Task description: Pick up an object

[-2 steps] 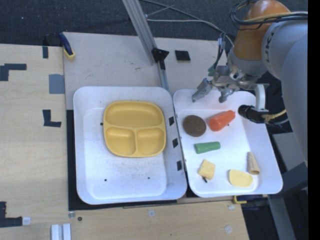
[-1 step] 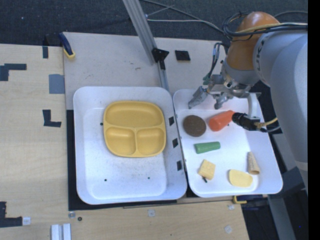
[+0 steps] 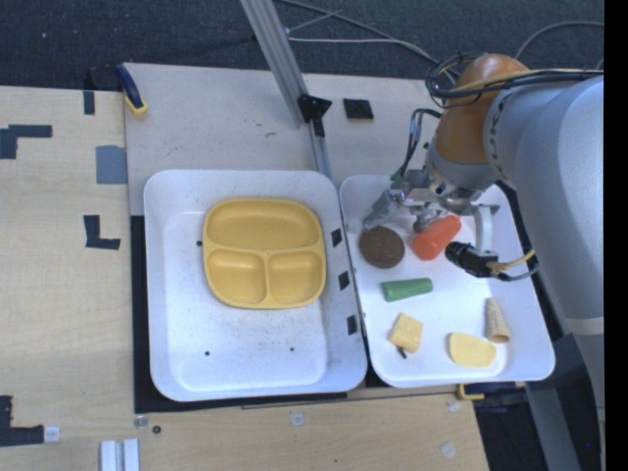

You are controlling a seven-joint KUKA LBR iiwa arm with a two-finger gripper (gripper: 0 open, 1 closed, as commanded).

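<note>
My gripper (image 3: 416, 207) hangs low over the back of the right bin (image 3: 525, 361), under the orange wrist band. Just in front of it lie a brown round disc (image 3: 382, 246) and an orange-red chunk (image 3: 435, 237), the chunk partly under the gripper's body. Nearer the front of that bin lie a green stick (image 3: 406, 288), a yellow wedge (image 3: 405, 333), a flat yellow piece (image 3: 472, 350) and a tan cone (image 3: 497, 319). Nothing shows as lifted off the bin floor.
The left bin (image 3: 177, 361) holds a yellow divided plate (image 3: 264, 251). A slanted metal post (image 3: 285, 57) rises behind the bins. The arm's grey bulk (image 3: 564, 184) covers the right bin's far right side, with a black cable (image 3: 481, 260) hanging over it.
</note>
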